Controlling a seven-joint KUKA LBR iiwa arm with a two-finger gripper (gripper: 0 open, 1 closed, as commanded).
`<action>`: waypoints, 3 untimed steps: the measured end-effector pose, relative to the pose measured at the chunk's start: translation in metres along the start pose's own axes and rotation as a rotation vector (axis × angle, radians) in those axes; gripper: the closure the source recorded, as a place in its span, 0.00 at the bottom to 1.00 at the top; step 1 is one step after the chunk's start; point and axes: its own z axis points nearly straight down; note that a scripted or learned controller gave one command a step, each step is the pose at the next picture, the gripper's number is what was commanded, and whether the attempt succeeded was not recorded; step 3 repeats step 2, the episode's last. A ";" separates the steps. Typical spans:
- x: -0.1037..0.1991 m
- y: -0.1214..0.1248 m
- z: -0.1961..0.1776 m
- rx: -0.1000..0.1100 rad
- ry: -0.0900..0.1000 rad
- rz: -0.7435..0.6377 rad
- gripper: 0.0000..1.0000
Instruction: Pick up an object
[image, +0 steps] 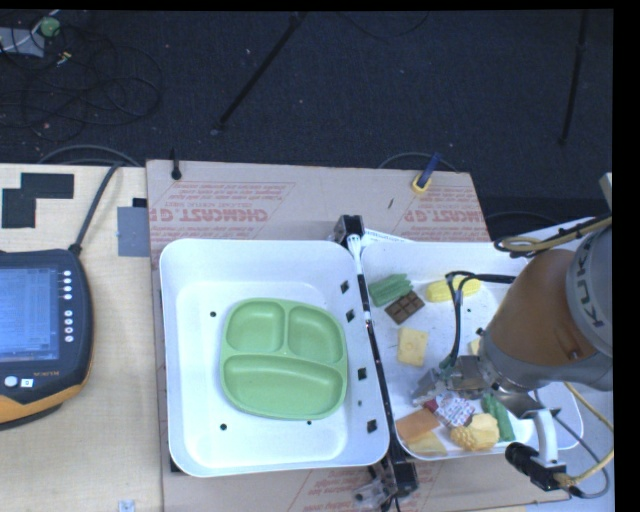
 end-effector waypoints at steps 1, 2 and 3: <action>0.026 0.094 0.002 0.002 0.006 -0.008 0.00; 0.025 0.092 -0.008 0.008 0.008 -0.004 1.00; 0.025 0.092 -0.008 0.008 0.008 -0.004 1.00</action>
